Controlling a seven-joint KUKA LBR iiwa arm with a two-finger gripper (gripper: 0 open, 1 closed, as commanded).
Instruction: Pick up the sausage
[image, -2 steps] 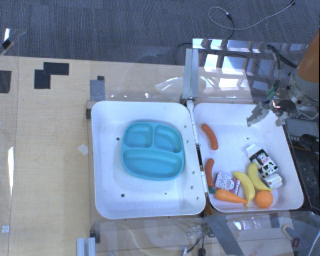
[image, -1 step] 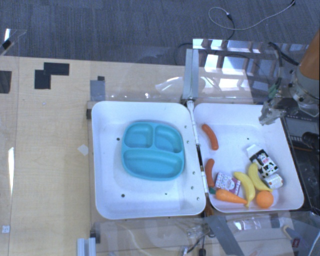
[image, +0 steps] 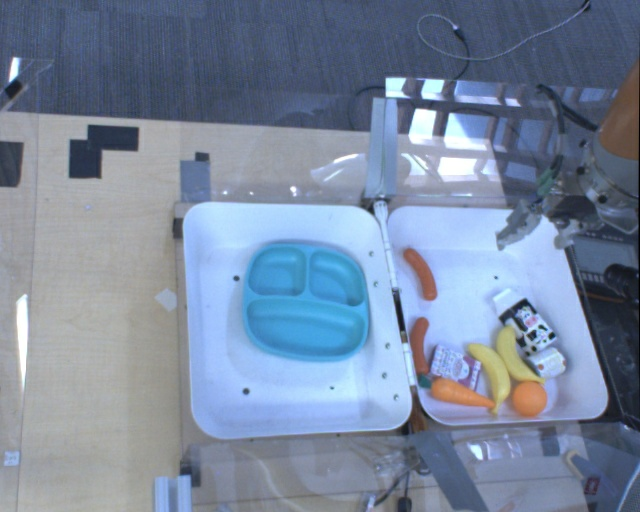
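Note:
Two reddish sausages lie in the right bin (image: 590, 400). One sausage (image: 420, 273) lies slantwise near the bin's upper left. The other sausage (image: 419, 340) lies upright along the left wall, lower down. My gripper (image: 536, 234) hangs over the bin's upper right corner, well to the right of the upper sausage. It is open, with nothing between its fingers.
A carrot (image: 462, 393), a pink packet (image: 455, 363), two bananas (image: 500, 365), an orange (image: 528, 398) and a small cow-print carton (image: 528, 330) crowd the right bin's lower part. A blue divided plate (image: 305, 300) sits in the left bin (image: 215, 400).

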